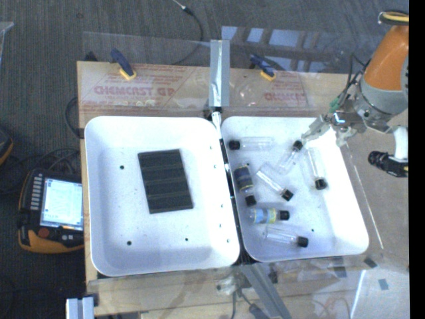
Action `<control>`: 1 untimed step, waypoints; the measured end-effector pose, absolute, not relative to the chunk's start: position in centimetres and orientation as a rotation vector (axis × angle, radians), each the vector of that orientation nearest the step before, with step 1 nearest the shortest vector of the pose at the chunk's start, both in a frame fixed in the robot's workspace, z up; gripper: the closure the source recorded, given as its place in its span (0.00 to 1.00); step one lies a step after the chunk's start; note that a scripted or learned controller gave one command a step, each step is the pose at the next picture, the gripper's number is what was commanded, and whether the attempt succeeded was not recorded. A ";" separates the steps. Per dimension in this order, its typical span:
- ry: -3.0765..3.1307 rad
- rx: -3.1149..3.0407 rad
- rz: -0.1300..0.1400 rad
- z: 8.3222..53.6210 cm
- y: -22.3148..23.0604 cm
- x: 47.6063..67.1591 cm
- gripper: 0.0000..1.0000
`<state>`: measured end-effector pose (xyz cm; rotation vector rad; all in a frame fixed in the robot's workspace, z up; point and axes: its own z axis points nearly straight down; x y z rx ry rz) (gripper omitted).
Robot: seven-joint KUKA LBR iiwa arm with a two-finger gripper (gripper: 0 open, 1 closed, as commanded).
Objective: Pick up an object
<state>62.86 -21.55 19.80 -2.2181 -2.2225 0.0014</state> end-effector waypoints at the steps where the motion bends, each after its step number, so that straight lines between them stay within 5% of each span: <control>1: -2.312 -2.136 -0.012 10.3 -17.8 63.3 0.00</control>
